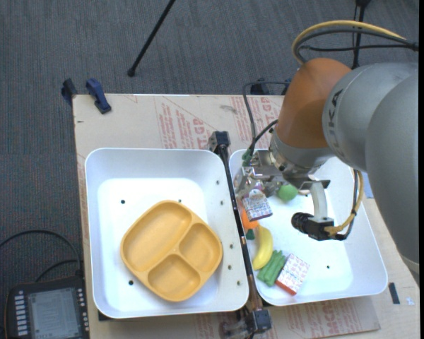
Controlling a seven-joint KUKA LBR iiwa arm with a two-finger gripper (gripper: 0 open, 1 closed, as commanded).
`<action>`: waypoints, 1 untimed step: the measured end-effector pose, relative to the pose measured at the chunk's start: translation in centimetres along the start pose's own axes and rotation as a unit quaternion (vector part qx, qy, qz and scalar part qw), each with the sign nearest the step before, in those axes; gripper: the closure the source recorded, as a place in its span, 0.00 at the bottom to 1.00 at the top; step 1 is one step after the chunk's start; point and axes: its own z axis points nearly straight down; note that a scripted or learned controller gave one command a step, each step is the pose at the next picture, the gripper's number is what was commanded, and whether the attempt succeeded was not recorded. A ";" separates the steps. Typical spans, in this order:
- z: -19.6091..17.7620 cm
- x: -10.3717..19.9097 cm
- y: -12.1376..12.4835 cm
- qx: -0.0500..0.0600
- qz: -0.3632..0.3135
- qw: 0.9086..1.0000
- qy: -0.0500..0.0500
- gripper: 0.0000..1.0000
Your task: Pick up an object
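Observation:
My gripper (pixel 253 184) reaches down into the left part of the right bin (pixel 353 274), close to its left wall. Directly below it lies a small patterned packet (pixel 257 207), touching or nearly touching the gripper's tip; I cannot tell whether it is held. A green ball (pixel 287 192) sits just right of the gripper. An orange piece (pixel 247 222) peeks out under the packet. Toward the bin's front lie a yellow banana (pixel 263 246), a green vegetable (pixel 272 268) and a red-and-white box (pixel 292 274).
The left bin (pixel 102 189) holds a yellow divided plate (pixel 171 249). The arm's grey and orange body (pixel 339 111) overhangs the back of the right bin, with a black cable fitting (pixel 312 225) hanging over its middle. Clamps sit on the divider between the bins.

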 end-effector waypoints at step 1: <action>-1.1 9.6 2.3 0.001 -0.002 1.000 -0.001 1.00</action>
